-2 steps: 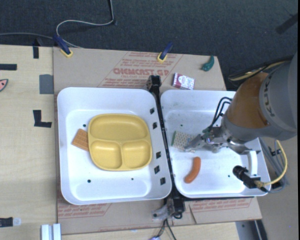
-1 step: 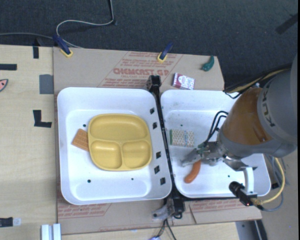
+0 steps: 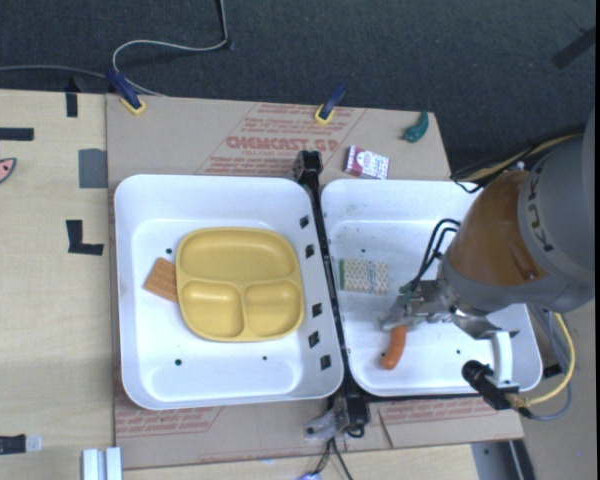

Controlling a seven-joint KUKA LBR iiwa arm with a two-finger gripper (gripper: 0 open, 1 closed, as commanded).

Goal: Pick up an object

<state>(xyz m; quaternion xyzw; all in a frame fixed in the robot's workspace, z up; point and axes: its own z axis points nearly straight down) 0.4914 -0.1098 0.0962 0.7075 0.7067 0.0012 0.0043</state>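
Note:
An orange carrot-like object [image 3: 393, 349] lies in the right bin [image 3: 380, 203], near its front wall. My gripper [image 3: 404, 311] hangs just above and behind the carrot's upper end, low inside the bin. A small patterned green-and-white packet [image 3: 364, 276] lies flat in the same bin, left of the gripper. In the left bin [image 3: 140, 208] sits a yellow divided plate [image 3: 241, 282], with a brown wafer-like piece [image 3: 161, 280] tucked at its left edge.
The arm's orange band and grey body [image 3: 510, 243] cover the right bin's right half. A black divider with clips [image 3: 320, 278] runs between the bins. A small red-and-white packet [image 3: 365, 162] and a teal clip [image 3: 416, 126] lie on the cardboard behind.

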